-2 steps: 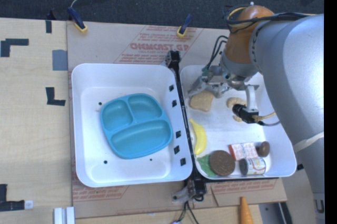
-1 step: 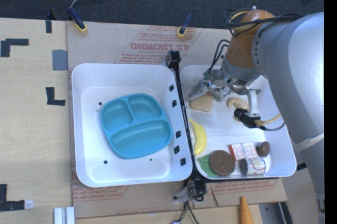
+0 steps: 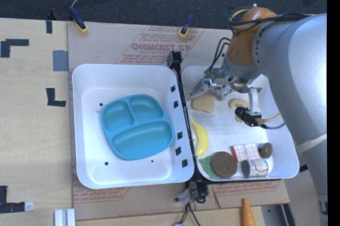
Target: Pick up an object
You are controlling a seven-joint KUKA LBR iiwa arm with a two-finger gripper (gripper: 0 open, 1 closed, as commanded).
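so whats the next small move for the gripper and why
Probably a short straight descent: the gripper hangs in the right bin just over the tan bread-like piece, nothing visibly between its fingers, so lowering onto that piece seems the nearest pick.

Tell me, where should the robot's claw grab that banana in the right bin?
Probably across the middle of the banana, coming straight down from above. It lies flat along the bin's left wall, so the fingers should straddle its narrow width. The wall side looks tight, so one finger may have little room there. The brown disc crowds its lower end.
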